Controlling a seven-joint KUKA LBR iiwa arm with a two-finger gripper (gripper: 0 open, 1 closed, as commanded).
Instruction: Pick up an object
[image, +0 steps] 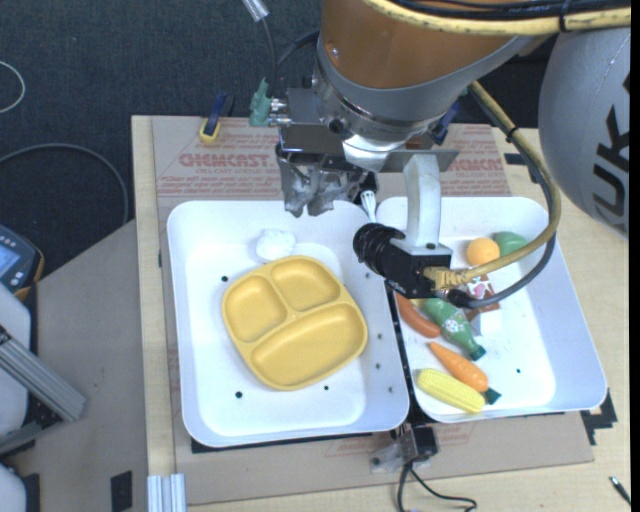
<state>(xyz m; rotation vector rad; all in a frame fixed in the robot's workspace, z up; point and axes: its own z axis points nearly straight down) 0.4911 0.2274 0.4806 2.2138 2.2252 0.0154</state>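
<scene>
Yellow divided plate (294, 322) sits below the gripper (318, 196) in the left bin (195, 330).

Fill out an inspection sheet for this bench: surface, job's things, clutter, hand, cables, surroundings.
Surface: two white bins side by side on a cardboard sheet; left bin, right bin.
Job's things: yellow divided plate and a small white lump in the left bin; orange ball, green piece, green bottle, two carrots, corn cob in the right bin.
Clutter: blue and yellow clip on the cardboard.
Hand: hand hangs over the left bin's far edge, nothing seen between its fingers.
Cables: yellow hose loops over the right bin; thin cable on the dark floor.
Surroundings: dark carpet, metal rail at left.
</scene>
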